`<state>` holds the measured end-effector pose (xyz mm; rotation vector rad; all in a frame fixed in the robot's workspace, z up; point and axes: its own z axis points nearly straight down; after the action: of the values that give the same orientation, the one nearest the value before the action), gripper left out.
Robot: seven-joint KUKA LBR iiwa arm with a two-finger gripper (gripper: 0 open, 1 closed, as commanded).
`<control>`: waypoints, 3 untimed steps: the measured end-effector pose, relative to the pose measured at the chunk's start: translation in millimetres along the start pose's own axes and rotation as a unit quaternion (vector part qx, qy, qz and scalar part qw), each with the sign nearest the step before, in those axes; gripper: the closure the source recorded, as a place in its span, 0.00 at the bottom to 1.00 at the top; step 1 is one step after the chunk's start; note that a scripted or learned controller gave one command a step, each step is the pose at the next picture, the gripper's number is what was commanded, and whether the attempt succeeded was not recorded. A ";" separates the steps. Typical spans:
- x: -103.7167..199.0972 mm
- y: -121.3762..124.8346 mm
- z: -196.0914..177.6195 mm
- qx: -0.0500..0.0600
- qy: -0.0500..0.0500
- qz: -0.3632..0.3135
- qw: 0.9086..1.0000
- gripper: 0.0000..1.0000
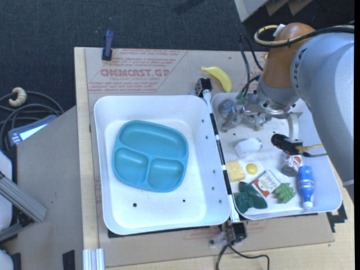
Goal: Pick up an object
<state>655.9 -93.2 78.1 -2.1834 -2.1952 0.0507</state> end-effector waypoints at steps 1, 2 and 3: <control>-0.4 -1.1 -10.3 0.002 0.000 0.001 1.000 1.00; -9.8 -46.9 -35.2 -0.027 -0.004 0.003 1.000 1.00; -1.3 -87.9 -65.5 -0.027 -0.004 0.003 1.000 1.00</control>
<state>571.7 -95.5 148.4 -2.2209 -2.2194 0.0009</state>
